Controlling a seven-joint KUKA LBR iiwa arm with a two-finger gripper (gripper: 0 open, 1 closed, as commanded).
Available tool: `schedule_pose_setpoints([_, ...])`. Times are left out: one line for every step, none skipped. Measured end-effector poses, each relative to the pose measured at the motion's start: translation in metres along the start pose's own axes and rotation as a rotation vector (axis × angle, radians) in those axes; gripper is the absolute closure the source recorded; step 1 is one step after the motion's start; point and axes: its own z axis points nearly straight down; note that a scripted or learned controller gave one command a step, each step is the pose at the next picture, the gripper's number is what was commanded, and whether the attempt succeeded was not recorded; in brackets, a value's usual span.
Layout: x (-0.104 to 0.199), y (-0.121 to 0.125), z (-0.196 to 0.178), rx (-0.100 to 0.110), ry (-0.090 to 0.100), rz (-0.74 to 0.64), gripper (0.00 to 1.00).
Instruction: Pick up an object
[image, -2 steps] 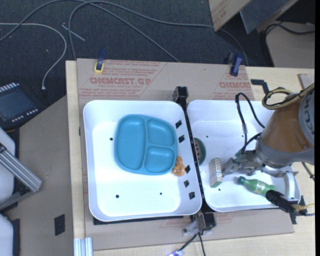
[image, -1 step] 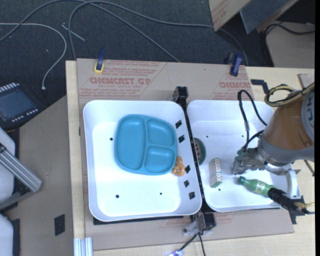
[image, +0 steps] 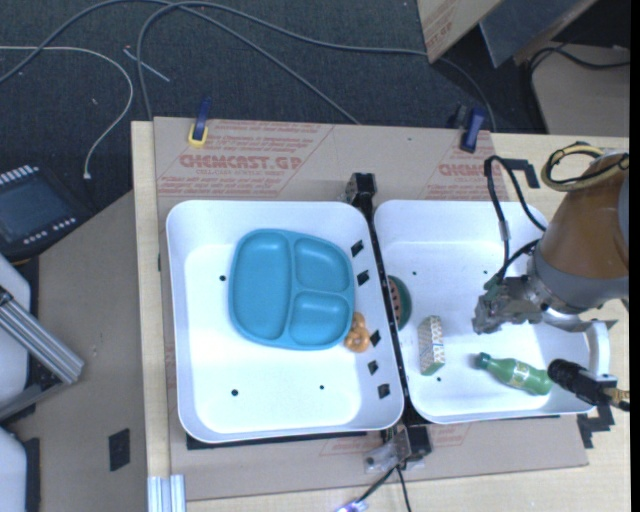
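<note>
Camera view is looking down on two shallow white bins sitting side by side on a bench topped with printed cardboard. The left bin (image: 200, 380) is holding a blue divided plate (image: 290, 288), lying flat toward the upper middle, and a small orange-brown object (image: 357, 335) is resting just beside the plate's lower right corner, near the divider between the bins. The right bin (image: 440, 235) is holding three loose things: a dark round object (image: 400, 301) pressing against its left wall, a silvery wrapped packet (image: 432, 344) lying a little lower and to the right, and a green bottle (image: 514, 373) lying on its side near the lower right. The arm is reaching in from the right, and its gripper (image: 497, 308) is hanging above the bin floor, just above the bottle and apart from the packet (whether it is wide or narrow cannot be told from this angle). Nothing is showing between its tips.
</note>
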Motion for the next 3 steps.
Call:
schedule_pose_setpoints([0.009,-0.003,-0.052,-0.001,0.0,0.0,1.0])
schedule_pose_setpoints([0.009,-0.002,-0.081,0.0,0.0,0.0,1.0])
schedule_pose_setpoints([0.062,-0.007,-0.077,0.007,0.004,-0.004,1.0])
